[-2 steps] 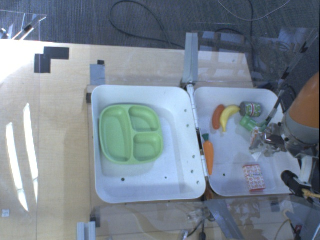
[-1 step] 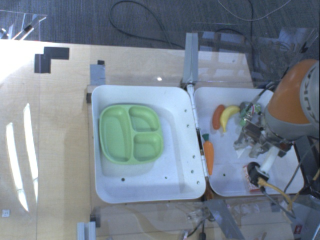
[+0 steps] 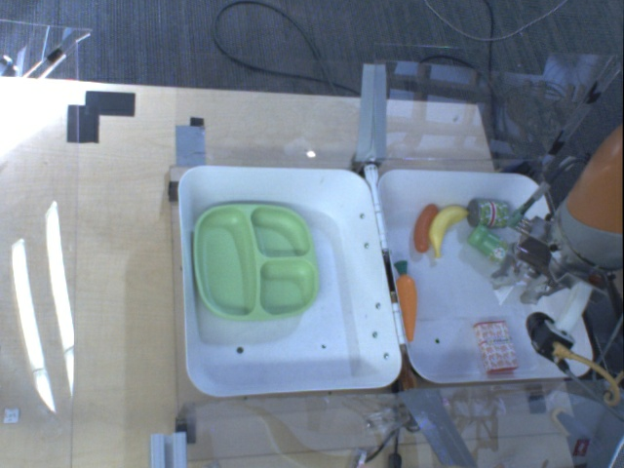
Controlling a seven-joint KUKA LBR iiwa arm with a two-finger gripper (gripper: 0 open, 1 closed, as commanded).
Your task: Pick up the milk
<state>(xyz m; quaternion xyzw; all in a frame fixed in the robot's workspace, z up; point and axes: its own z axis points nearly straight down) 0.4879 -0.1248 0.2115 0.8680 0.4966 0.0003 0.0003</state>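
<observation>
Crowding end effector [image 3: 515, 261] | bottle [image 3: 495, 212], banana [image 3: 444, 226] beside | finger state: cannot tell

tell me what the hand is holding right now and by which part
It cannot be told. The hand sits low in the right white bin beside a green lying bottle, but no object is visibly in its grip.

robot lab: bench [image 3: 117, 261], loose cables [image 3: 292, 42].

The milk [image 3: 495, 346] — a small pink-patterned carton — lies flat in the right bin [image 3: 458, 364].
</observation>
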